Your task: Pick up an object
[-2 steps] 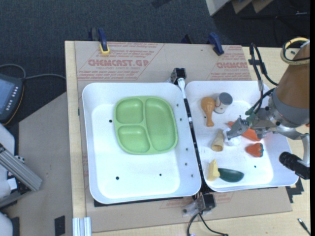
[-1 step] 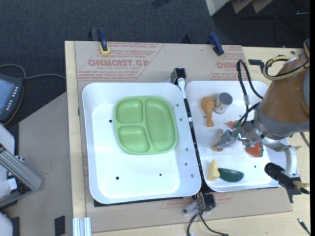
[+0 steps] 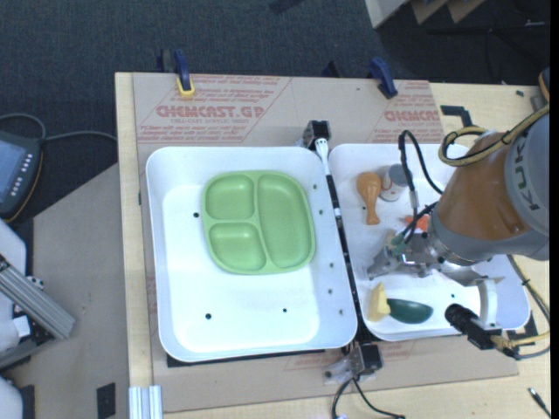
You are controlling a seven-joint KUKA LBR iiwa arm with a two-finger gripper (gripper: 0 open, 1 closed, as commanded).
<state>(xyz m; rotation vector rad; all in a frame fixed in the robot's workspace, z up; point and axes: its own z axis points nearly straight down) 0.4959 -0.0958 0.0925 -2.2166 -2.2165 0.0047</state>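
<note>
My gripper point(image 3: 395, 257) hangs low over the middle of the right bin point(image 3: 349, 160), under the grey and orange wrist. An orange drumstick-shaped toy point(image 3: 370, 195) lies at the bin's back left, next to a small grey object point(image 3: 398, 182). At the front, just below the gripper, a yellow piece point(image 3: 378, 301) sits beside a dark green object point(image 3: 409, 310). A small red-orange item point(image 3: 418, 223) peeks out by the wrist, partly hidden. Nothing shows clearly in the gripper.
The left bin point(image 3: 175, 260) holds a light green divided plate point(image 3: 259, 221). A raised divider point(image 3: 336, 225) runs between the bins. Black cables point(image 3: 410, 160) loop over the right bin's back. Blue clamps point(image 3: 182, 68) hold the cardboard at the bench's far edge.
</note>
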